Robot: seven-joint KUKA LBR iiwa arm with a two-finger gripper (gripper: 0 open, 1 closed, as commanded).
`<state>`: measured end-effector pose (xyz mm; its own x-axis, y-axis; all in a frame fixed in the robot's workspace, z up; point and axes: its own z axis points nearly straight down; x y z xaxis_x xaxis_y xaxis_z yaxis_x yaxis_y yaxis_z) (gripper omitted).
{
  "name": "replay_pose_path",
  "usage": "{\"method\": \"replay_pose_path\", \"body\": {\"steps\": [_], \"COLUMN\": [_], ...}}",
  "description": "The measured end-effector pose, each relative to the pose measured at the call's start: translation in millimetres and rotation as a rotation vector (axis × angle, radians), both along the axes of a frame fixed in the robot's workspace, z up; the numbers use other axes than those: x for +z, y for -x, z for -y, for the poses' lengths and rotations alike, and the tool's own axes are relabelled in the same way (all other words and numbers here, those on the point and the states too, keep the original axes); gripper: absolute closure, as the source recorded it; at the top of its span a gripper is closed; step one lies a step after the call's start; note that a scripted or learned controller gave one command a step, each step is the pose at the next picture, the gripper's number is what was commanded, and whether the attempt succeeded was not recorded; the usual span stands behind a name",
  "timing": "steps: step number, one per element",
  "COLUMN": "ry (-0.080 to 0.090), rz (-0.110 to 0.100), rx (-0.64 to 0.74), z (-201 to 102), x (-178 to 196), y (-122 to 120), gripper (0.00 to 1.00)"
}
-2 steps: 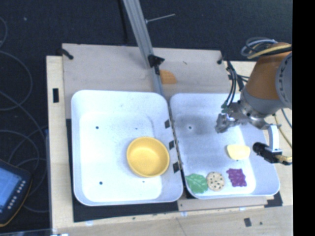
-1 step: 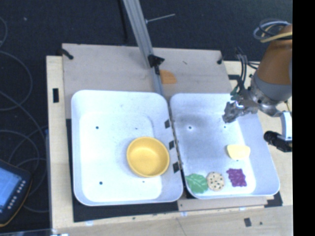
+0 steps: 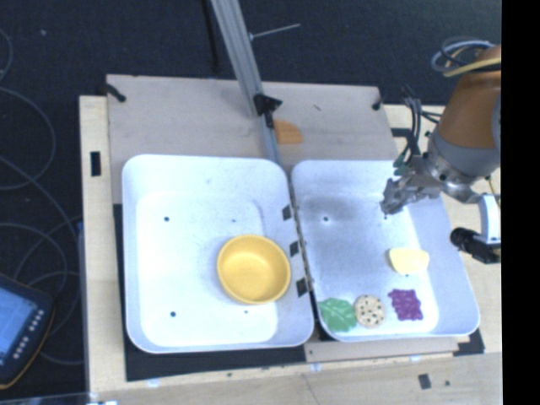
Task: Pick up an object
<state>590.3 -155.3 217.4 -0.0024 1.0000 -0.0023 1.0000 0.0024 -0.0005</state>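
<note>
Gripper hangs over upper part of the right shallow white bin, w/ nothing seen between its fingers; can't tell if open or closed. 4 items sit near that bin's front edge: pale yellow wedge, purple ridged piece, round speckled cookie, green leafy piece. Round yellow bowl is in the left white bin.

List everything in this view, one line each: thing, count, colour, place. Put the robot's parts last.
Bins: two, white, side by side on the bench.
Bowl: one, yellow, left bin, near its right wall.
Yellow piece: one, pale yellow, right bin, right side.
Leafy piece: one, green, right bin, front edge.
Cookie: one, tan with dark spots, beside the green one.
Grape bunch: one, purple, right of the cookie.
Arm: one, grey and orange, from the right.
Claw: one, dark, over the right bin's back part.
</note>
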Motion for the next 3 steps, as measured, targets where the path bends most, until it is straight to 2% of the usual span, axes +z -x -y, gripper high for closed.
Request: {"method": "replay_pose_path", "body": {"steps": [2, 3], "ry": [-0.003, -0.005], "rz": [0.001, 0.001], "rx": [0.004, 0.006], "z": [-110, -158], "x": [-6, 6], "y": [14, 34], "gripper": [1.00, 1.00]}}
